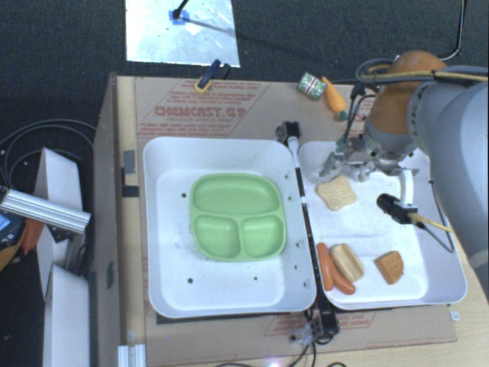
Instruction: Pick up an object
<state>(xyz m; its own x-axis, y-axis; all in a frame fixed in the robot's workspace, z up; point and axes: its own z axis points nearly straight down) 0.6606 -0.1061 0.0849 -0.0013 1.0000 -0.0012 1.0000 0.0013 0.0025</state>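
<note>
While the flat cracker-like piece (337,193) lies in the upper half of the right bin (451,281), the gripper (348,165) hangs right over its top edge.

Whether the gripper is released or clenched cannot be told at this slant, and nothing visibly sits in it, so the piece counts as not yet picked up; its nearness suggests this is the chosen target. Lower in the same bin lie a hot dog (340,264) and a small toast-coloured block (389,267), well apart from the gripper and likely left for other tries. Across the divider, the left bin (164,205) carries a green sectioned tray (237,215), perhaps a drop-off spot. Beyond the bins, a toy carrot (334,96) and small can (312,85) rest on the bench (199,109).
</note>
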